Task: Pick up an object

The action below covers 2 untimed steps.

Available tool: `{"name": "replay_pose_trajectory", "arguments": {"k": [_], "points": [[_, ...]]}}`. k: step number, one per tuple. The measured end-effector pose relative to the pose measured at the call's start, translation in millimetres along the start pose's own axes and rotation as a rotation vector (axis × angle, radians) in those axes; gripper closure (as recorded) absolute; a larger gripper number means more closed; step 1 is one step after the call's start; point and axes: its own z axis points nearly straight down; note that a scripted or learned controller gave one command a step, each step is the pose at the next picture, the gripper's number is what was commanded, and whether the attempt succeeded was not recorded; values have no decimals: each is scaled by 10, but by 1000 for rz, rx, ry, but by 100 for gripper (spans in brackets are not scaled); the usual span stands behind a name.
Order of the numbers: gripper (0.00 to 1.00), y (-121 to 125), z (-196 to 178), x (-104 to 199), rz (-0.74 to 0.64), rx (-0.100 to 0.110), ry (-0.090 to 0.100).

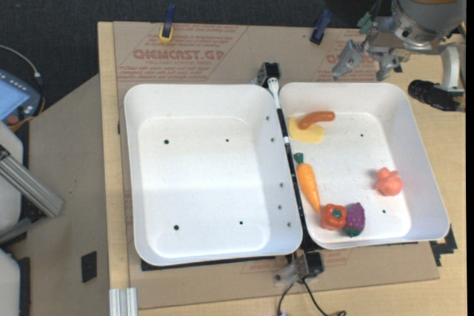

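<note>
Toy foods lie in the right bin (415,115), and any one of them would satisfy the task: a sausage (317,118) resting across the top of a yellow piece (308,132) at about 11 o'clock in that bin, a carrot (308,186) lying lengthwise along the 8 o'clock side close to the divider, a red pepper (333,216) touching a purple piece (355,218) at 6 o'clock, and a pink piece (388,182) alone toward 4 o'clock. They look like hollow plastic or rubber play food, so I judge them light, fairly stiff, smooth and apt to slip or roll under a pinch, though not fragile. The pink piece seems the easiest target, since it stands well apart from its neighbours and from the bin wall; closing across its widest middle should hold it. The carrot would best be taken across its thick upper half, not the tapered tip. The pepper and purple piece crowd each other, leaving little finger room. The left bin (148,107) sits beside it on the table (118,70). The gripper (366,61) hangs above the right bin's 12 o'clock rim, fingers spread apart and holding nothing
</note>
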Motion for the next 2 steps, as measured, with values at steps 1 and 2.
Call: {"name": "replay_pose_trajectory", "arguments": {"k": [1, 2], "points": [[0, -748, 988, 243, 1, 14, 3], [0, -726, 57, -551, 7, -12, -8]]}}
